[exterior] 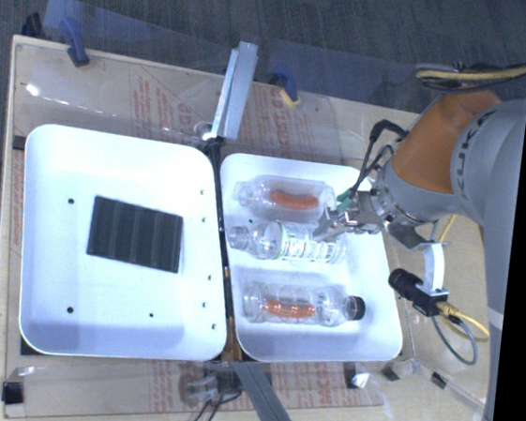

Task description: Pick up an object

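Camera view, gripper low in right bin, touching middle clear plastic bottle's right end, finger state unclear, two more bottles alongside.

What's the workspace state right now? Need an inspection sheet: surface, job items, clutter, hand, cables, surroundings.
Surface: wooden bench bearing two white bins side by side; left bin holds a dark ribbed rectangular panel.
Job's things: three clear plastic bottles lying on their sides in the right bin: top bottle with orange contents, middle bottle, bottom bottle with orange contents and a dark cap.
Clutter: blue clamps on the bench's far edge; metal bar standing between the bins.
Hand: hand low over the right bin, at the right end of the middle bottle; grip cannot be judged.
Cables: yellow and black cables behind the arm; cable right of the bin.
Surroundings: dark floor.
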`<state>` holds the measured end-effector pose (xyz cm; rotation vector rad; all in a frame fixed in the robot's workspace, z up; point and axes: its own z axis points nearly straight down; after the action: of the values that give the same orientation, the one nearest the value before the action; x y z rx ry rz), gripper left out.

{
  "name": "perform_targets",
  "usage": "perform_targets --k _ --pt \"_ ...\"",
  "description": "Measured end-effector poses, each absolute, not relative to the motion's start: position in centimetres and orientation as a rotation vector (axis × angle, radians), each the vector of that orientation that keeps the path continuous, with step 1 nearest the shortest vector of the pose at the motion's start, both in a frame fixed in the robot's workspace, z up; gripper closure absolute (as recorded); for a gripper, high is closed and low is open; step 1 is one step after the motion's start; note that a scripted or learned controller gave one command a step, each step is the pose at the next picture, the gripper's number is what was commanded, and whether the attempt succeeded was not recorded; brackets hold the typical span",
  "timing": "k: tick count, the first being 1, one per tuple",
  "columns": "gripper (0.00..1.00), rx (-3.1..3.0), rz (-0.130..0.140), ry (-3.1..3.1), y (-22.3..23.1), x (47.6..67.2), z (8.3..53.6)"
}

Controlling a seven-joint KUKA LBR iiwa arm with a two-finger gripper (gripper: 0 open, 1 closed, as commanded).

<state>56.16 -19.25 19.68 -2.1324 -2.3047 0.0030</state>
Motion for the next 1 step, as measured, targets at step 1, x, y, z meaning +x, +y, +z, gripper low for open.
perform_targets --k 1 --pt "0.00 -2.133 0.003 -2.304 -19.25 56.16 19.67"
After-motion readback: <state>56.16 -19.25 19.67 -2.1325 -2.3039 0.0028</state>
